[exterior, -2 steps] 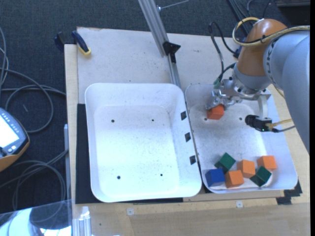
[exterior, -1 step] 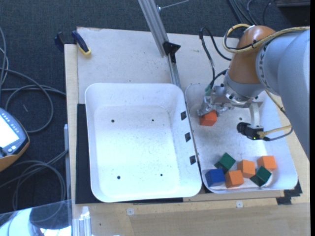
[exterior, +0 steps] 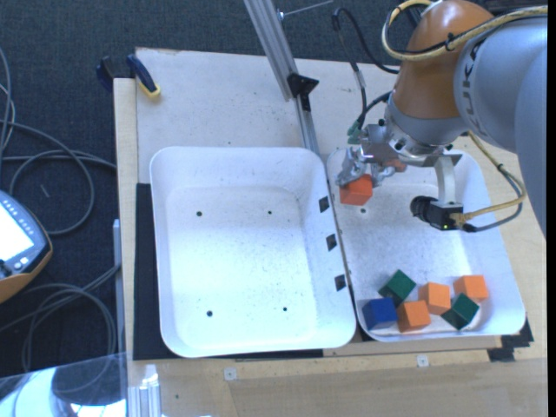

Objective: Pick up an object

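Note:
My gripper (exterior: 358,181) hangs over the near-left part of the right bin (exterior: 495,233), close to the divider between the bins. An orange cube (exterior: 356,191) sits between its fingers, held above the bin floor. In the right bin's front corner lie several more cubes: a blue one (exterior: 379,312), a green one (exterior: 400,284), orange ones (exterior: 414,315) (exterior: 437,296) (exterior: 472,287) and a dark green one (exterior: 461,309).
The left bin (exterior: 234,250) lies beside the right one. A metal pole (exterior: 274,37) slants across the bench's back. A blue and yellow tool (exterior: 143,75) rests at the far-left corner. Cables trail over the floor at left.

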Available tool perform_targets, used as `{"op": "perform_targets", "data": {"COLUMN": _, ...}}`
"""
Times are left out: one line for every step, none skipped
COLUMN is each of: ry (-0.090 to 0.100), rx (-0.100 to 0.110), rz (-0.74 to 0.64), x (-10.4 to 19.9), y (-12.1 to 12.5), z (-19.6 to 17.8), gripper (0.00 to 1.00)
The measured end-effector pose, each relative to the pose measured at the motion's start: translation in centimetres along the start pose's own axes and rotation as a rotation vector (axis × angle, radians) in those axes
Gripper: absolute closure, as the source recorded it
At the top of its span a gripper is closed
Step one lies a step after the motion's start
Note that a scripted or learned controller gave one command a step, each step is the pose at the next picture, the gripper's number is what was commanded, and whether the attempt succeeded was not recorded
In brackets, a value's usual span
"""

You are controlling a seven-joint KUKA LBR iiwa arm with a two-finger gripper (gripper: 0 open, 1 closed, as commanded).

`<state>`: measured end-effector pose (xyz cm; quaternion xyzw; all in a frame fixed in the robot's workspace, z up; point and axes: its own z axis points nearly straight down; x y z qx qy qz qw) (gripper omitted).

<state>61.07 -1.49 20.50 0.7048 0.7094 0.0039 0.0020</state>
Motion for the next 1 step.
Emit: {"op": "perform_targets", "data": {"ry": 0.001, "rx": 0.012, "rz": -0.003, "x": 7.92, "y": -1.75, "z": 0.56, "gripper": 1.00}}
